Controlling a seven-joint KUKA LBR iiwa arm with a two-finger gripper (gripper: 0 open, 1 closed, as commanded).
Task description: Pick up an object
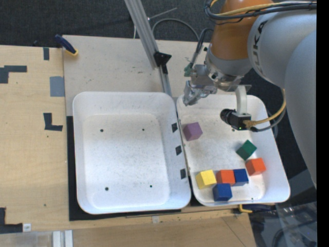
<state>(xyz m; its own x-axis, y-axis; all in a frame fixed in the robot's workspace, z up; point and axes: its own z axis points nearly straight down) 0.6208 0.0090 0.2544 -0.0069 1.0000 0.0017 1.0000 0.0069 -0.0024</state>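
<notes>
Seven blocks (192,131) in right bin (275,187), far rim arm-hidden.

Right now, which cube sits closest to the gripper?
The purple cube, alone near the right bin's upper left, just below the gripper. The other cubes sit along that bin's lower right.

- Arm (288,45): large rounded grey casing, smooth, with part of a dark printed letter visible near the wrist.
- Orange band (234,22): glossy, dome-shaped, above the wrist.
- Cables (257,6): black bundle looped over the orange band; a further yellow and black cable runs low by a small black cylindrical unit (234,118).
- Gripper (191,98): grey metal assembly, small and angular, with some green detail.
</notes>
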